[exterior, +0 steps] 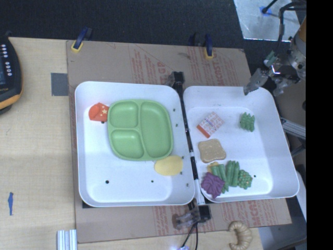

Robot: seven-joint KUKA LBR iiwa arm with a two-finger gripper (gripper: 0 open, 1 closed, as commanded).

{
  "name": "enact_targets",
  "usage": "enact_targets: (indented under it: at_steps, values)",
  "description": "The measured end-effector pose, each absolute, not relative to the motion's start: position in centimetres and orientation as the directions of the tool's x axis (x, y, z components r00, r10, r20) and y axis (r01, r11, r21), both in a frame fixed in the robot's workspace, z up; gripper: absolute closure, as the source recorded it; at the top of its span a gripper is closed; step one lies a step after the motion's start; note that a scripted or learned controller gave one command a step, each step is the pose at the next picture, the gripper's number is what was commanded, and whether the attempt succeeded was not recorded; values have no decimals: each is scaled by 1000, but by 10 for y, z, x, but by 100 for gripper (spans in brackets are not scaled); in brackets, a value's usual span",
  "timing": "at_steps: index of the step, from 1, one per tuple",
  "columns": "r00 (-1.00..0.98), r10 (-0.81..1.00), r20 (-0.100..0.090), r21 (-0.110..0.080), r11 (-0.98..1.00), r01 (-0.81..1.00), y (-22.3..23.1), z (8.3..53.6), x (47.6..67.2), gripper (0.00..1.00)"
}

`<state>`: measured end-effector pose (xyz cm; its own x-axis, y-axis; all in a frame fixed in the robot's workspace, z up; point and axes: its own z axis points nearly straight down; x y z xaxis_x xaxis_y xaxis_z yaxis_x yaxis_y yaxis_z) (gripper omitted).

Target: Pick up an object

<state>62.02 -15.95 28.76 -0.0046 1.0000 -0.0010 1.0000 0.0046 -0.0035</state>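
Nearest you, at the bottom edge of the bench, lies a curled tan croissant-like toy [240,234], outside both bins and well apart from the work. Above it, the right-hand shallow white bin [270,139] holds the likeliest targets: a purple leafy toy [212,184] touching a bunch of green bean-like pieces [232,173], a tan toast-shaped slice [212,150] just beside them, a small red-and-white printed packet [210,124], and a lone dark green broccoli-like piece [247,122]. The two-finger gripper [265,79] hangs over that bin's far right corner; its fingers appear spread apart with nothing between them, though the view there is dim and partly cut off, so treat that as probable. You should expect trouble in the near cluster: the purple toy, beans and toast crowd together, so a descent there may catch two pieces or nudge one aside. The flat toast and packet offer little height to pinch and may slip. The broccoli piece stands alone with open floor around it, and is nearest the gripper. Mind the raised rim at the corner below the fingers. The left-hand white bin [91,181] carries a green three-compartment plastic plate [140,129], a red star-marked toy [98,112] touching its left edge, and a pale yellow lemon-like toy [168,165] at its lower right.
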Motion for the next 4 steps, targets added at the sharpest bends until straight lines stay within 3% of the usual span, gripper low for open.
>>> enact_targets:
  at_steps: [1,2,3,4]
  values:
    - [0,1000,1,-19,0,1000,-214,136,606,0]
    - [-7,1000,-1,-6,7,1000,-211,89,641,0]
    - [-8,1000,-3,-2,8,1000,-213,103,643,100]
    - [-8,1000,1,-3,8,1000,-171,136,630,100]
